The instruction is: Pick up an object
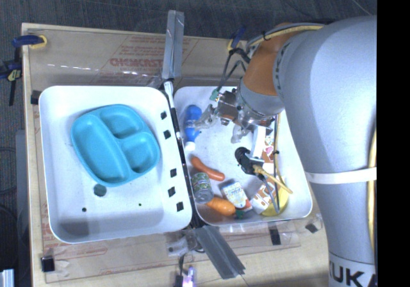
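Gripper: the grey two-finger gripper (216, 113) is seen low over the upper end of the right shallow white bin (221, 146). Whether it is spread or closed cannot be told from this view, and nothing is seen held in it.
Nearest thing: a small blue-and-white plastic bottle (191, 120) lies just beside the gripper on its camera-left side, close to the wall shared with the other bin. It is judged the likeliest thing to be picked.
Handling: the bottle is judged light, fairly stiff and smooth. Being rounded, it may be rolled or squeezed out sideways if it is pinched off-centre.
Hold: it is best taken across the middle of its body, square to its long axis. The nearby wall leaves little room on that side.
Further out: an orange carrot-shaped toy (206, 168), a clear bottle with a green label (200, 186) and a yellow banana-shaped toy (277, 199) are crowded with small packets at the lower end of the same bin.
Left bin: the left shallow white bin (64, 215) holds a light-blue divided plastic plate (115, 143), well apart from the gripper.
Surface: both bins are carried on a pale wooden surface (83, 55).
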### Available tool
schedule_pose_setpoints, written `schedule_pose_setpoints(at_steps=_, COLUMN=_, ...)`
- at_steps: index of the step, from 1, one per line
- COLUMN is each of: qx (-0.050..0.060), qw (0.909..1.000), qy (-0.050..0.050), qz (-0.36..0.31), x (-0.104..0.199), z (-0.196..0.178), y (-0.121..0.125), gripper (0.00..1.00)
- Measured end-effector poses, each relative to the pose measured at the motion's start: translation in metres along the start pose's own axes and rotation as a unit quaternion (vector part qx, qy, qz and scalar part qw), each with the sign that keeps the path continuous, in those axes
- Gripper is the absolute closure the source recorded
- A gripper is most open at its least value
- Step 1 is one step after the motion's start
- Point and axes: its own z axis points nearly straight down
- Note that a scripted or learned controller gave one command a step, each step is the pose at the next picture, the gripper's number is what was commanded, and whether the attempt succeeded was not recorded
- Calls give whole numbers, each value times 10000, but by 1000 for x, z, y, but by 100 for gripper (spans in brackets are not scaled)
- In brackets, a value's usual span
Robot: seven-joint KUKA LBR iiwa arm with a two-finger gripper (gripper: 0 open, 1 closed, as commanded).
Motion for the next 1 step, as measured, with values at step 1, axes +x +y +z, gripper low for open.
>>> schedule_pose_setpoints(at_steps=1, qx=11, qw=10000, qy=-6, qz=-69, x=31, z=49, y=53, gripper=0)
